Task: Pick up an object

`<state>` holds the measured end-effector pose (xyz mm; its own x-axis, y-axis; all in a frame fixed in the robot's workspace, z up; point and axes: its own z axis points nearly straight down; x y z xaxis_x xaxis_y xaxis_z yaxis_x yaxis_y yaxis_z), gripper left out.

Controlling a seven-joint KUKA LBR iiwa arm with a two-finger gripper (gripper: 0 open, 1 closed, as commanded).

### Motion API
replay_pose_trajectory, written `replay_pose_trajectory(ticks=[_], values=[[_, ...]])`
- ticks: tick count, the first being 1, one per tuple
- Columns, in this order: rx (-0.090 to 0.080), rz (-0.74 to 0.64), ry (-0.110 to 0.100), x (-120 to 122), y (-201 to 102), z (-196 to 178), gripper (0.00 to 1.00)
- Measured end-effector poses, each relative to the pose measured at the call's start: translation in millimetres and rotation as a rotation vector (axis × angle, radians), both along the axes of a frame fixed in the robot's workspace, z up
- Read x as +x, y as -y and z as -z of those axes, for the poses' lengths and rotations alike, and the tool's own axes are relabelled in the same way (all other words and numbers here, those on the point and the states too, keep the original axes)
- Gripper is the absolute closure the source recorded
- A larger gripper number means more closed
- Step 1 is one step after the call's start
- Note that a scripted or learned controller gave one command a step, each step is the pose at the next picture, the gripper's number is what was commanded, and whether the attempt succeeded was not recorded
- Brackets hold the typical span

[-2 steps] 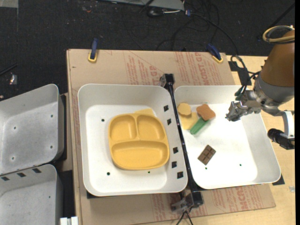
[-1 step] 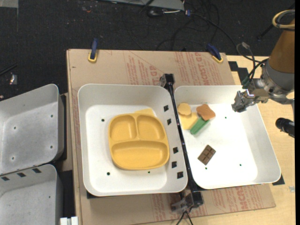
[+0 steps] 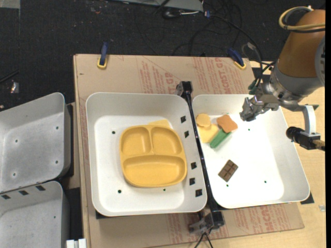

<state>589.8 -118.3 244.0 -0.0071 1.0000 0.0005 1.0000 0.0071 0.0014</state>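
We are hovering the end effector (image 3: 249,111) over the right bin's (image 3: 269,190) far side, and we cannot tell how it is set. The nearest pieces are lying just to its left, toward the divider: an orange block (image 3: 226,123), a green block (image 3: 219,139) slanting, a yellow piece (image 3: 206,128). A brown bar (image 3: 228,170) is sitting alone in open floor, giving us freer room.

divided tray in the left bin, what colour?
Yellow. The divided tray lies in the left bin, seen plainly in the camera view.
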Motion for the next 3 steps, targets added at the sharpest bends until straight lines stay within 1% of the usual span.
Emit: replay_pose_trajectory(ticks=[1, 2, 3], values=[[0.002, -0.001, -0.002, -7.7, -58.9, -3.2, 1.0], [0.001, -0.001, -0.001, -6.3, -111.6, -9.9, 1.0], [0.001, -0.001, -0.003, -15.5, -168.9, -2.3, 1.0]])
